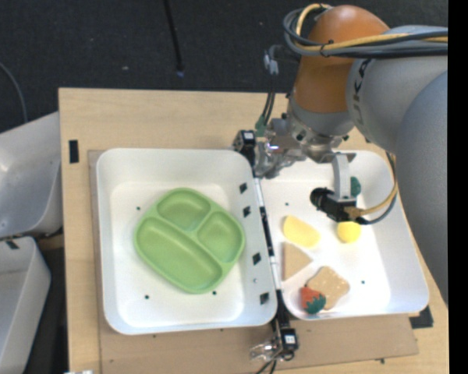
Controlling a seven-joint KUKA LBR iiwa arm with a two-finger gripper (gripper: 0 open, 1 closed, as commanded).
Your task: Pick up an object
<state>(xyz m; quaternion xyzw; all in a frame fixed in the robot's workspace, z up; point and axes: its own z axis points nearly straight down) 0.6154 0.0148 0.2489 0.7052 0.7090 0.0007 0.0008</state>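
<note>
**Gripper at the far-left corner of the right bin, nothing seen in its grasp**

Starting from the left on my feed, the left bin (117,302) sat on the wooden bench (78,115) and held a single green divided plate (189,240), lying flat near the bin's middle and turned at a slant.

Past the rims where the two bins met, the gripper (270,160) was over the far-left corner of the right bin (390,287), close to that shared edge. I could not tell from this angle whether it was wide or narrow, and I saw nothing held in it.

The loose things lay nearer the camera in that bin, all well apart from the gripper. A pale yellow piece (300,231) lay closest to the divider, with a tan wedge (295,262) just below it. A red and green toy (313,298) sat against the near rim, touching a tan slab (329,284) beside it. A small yellow ball (348,231) lay a little to the right of the pale yellow piece.

The grey arm (398,84), with its orange band (339,33), came in from the upper right.
</note>
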